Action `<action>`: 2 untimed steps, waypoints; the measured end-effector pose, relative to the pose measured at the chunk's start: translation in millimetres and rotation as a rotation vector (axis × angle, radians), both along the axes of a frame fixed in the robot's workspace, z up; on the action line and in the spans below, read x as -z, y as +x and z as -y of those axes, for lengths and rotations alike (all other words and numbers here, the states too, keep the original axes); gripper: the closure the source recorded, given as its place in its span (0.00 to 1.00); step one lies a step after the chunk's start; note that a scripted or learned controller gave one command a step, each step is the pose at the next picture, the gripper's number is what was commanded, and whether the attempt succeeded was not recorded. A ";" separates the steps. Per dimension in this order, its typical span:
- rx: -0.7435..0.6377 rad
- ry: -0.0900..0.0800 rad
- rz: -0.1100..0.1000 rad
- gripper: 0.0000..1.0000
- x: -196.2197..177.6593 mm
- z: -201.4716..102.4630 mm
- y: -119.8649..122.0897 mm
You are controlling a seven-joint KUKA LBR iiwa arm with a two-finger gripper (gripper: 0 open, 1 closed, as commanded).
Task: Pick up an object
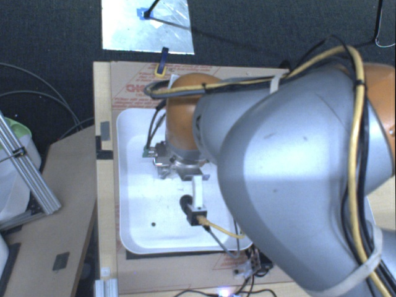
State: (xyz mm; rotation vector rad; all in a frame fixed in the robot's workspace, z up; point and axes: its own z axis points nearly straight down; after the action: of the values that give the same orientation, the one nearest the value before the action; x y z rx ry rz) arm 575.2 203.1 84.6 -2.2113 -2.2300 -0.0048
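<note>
The grey arm with its orange band (182,119) reaches in from the right and covers most of the view. Its gripper (176,166) hangs low over the middle of the left white bin (133,184), pointing down at the bin floor. Nothing I can make out sits under the gripper. A tiny dark speck (153,223) lies on the bin floor toward the front, left of the gripper. The right bin is hidden behind the arm.
The bin rests on a brown cardboard sheet (127,82). A shiny foil square (145,17) lies on the dark floor behind it. A blue and yellow clip (162,60) stands at the cardboard's back edge. An aluminium frame (25,166) leans at the left.
</note>
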 end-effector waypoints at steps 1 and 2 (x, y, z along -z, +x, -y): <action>0.000 -0.001 -0.006 1.00 0.4 -34.2 -85.4; 0.005 0.001 0.005 1.00 -96.5 -23.8 -87.4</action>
State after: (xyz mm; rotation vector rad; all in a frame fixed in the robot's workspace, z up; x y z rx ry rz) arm 487.8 226.9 181.2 -2.2190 -2.2267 -0.0115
